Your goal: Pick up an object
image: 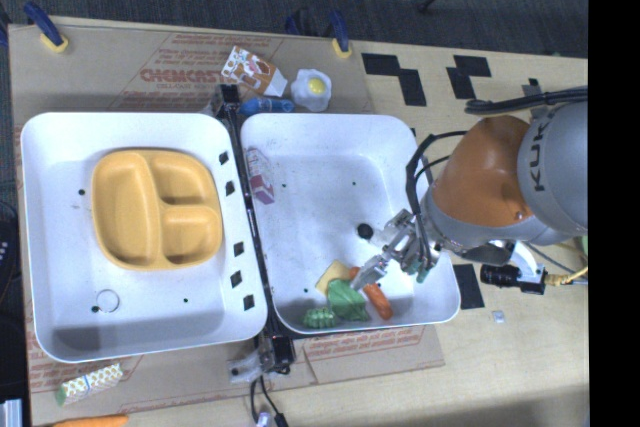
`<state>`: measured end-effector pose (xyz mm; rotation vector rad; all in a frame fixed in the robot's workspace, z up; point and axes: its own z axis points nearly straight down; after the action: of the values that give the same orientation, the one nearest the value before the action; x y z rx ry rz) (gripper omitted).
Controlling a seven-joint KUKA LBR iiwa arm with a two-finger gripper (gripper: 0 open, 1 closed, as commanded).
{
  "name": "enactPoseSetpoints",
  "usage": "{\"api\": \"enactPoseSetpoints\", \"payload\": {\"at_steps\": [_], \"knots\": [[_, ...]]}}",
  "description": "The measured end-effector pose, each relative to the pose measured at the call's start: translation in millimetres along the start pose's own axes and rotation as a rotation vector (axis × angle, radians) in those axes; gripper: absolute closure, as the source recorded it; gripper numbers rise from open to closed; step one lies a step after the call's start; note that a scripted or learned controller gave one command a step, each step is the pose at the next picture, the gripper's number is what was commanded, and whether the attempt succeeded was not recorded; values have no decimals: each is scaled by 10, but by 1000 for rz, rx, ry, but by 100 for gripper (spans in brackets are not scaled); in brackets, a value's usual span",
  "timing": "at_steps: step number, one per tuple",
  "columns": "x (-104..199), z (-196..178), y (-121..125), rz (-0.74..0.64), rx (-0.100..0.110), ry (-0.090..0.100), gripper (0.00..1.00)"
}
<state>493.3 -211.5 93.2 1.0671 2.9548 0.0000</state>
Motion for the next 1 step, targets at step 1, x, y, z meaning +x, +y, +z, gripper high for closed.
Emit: {"api": "enactPoseSetpoints", "payload": {"at_steps": [1], "knots": [[348,-14,220,-227,-4,-12,0]]}}
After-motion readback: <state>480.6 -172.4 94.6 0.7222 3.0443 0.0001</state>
